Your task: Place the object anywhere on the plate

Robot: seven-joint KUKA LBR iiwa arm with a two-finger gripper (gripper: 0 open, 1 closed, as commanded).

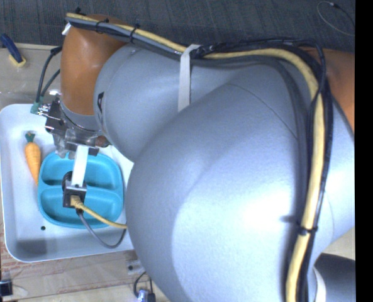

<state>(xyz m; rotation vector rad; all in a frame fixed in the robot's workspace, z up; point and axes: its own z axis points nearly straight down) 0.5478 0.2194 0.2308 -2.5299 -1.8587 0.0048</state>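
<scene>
The carrot (33,159) was seen lying in the white bin (10,231), just beside the blue plate (104,175). Light, stiff and smooth, it was judged best gripped mid-body. The tool's (63,148) state could not be told.

Bulky grey arm (236,187), orange band (79,68), yellow cable (299,61) (black ones alongside)

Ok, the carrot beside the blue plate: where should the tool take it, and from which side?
Probably from above, across the thick orange body of the carrot, just below its green top. It lies flat in the white bin, lengthwise beside the blue plate, tapering toward the tip, so the thicker upper part gives more to hold.
</scene>
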